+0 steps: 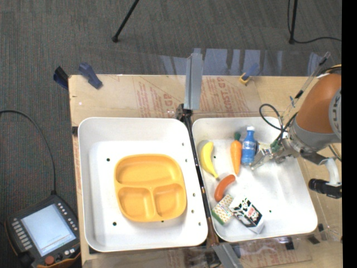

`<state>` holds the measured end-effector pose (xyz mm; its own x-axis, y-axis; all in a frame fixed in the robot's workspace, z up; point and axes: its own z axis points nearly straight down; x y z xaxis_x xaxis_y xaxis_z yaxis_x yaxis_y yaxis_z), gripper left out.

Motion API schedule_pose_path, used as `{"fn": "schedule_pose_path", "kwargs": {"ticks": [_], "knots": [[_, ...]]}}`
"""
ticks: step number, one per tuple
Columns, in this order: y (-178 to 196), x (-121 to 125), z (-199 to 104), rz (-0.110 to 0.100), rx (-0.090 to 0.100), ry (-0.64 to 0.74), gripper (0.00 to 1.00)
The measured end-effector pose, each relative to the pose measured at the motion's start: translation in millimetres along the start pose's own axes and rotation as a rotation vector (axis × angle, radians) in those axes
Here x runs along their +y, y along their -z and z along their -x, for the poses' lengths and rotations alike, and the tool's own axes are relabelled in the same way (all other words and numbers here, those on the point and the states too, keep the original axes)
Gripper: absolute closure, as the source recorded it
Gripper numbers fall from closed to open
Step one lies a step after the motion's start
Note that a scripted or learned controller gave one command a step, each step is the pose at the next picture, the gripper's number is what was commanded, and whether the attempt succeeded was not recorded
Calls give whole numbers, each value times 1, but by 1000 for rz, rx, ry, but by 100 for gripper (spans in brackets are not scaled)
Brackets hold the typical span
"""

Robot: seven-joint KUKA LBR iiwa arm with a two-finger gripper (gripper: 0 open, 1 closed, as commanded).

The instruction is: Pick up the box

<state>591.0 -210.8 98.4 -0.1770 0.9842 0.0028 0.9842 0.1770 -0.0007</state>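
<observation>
Camera view: box (246, 211) hugs the right bin's (301, 205) front edge; gripper (262, 159) (state unclear) beside bottle (249, 145)

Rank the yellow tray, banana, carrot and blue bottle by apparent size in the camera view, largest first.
1. Yellow tray, by far.
2. Banana and carrot: too alike to separate.
3. Blue bottle, smallest.

arm: reaching from right | gripper (257, 162): lowered, angled left
</observation>
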Motion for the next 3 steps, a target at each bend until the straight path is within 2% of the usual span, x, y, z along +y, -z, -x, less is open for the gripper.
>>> {"fn": "schedule_pose_path", "kwargs": {"ticks": [1, 2, 3], "knots": [[57, -27, -84, -2, 0, 42, 0], [-10, -42, -121, -5, 1, 57, 0], [-2, -43, -119, -8, 3, 49, 100]]}}
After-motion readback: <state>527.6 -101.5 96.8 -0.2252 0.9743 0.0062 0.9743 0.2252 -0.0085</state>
